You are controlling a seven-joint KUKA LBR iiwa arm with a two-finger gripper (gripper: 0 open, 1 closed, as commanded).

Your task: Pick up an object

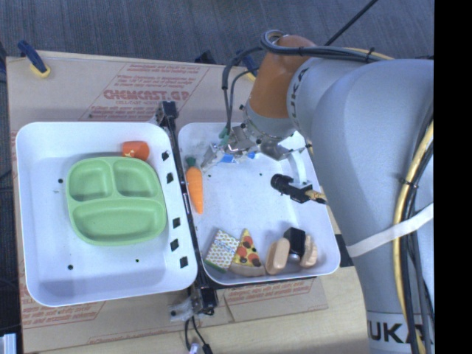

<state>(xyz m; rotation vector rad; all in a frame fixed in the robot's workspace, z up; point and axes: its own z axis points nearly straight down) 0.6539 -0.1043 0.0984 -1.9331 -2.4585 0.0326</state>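
Observation:
My gripper [223, 152] hangs low over the far left corner of the right bin [254, 205], with the grey arm reaching in from the right. An orange carrot [195, 189] lies just below and left of it, along the bin's left wall, apart from the gripper. A small green piece [190, 161] sits at the carrot's top end. Something small and blue [233, 154] shows right at the gripper, too small to identify. Along the near wall lie a patterned wedge [221, 250], a pizza slice [248, 251], a tan bun [279, 256] and a black block [296, 242].
The left bin [37, 220] holds a green divided plate [116, 200] and a red-orange round item [136, 150] at its far edge. A black clip strip [177, 198] runs between the bins. Bare white floor lies in the middle of the right bin.

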